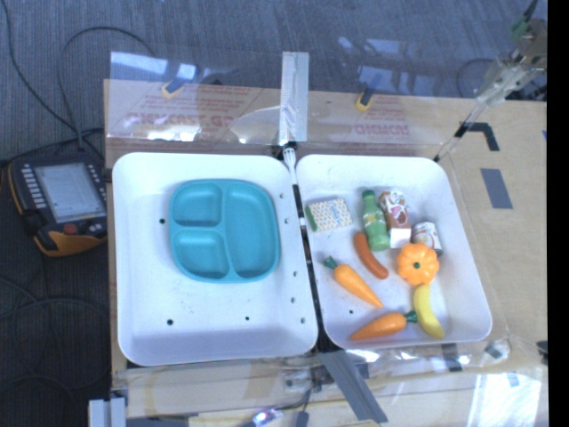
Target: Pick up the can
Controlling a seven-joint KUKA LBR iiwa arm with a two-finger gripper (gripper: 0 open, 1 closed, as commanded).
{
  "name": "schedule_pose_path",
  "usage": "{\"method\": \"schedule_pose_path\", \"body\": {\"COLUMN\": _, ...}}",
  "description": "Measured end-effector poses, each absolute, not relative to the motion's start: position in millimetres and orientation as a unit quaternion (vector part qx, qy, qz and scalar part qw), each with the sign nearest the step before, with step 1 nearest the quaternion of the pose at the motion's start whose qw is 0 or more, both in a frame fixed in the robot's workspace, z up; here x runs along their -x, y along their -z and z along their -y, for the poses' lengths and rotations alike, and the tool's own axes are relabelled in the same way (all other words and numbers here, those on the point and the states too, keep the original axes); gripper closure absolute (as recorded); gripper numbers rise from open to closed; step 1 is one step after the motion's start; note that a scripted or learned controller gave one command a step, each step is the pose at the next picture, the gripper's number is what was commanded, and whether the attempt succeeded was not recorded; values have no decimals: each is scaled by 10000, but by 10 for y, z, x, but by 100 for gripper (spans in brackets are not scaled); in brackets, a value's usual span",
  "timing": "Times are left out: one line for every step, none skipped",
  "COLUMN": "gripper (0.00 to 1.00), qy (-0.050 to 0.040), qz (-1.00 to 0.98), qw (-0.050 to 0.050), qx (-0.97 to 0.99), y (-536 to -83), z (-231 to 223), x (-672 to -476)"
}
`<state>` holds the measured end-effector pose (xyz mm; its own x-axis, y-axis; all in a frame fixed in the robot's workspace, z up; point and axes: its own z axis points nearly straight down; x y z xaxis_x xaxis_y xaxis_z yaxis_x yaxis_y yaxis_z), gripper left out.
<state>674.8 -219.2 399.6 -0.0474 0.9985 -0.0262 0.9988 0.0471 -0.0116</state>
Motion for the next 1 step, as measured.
{"method": "schedule_pose_path", "body": {"gripper": 100, "qy": 147, "qz": -7236, "qw": 61, "qx": -6901, "y": -4080, "z": 2189, "x": -6758}}
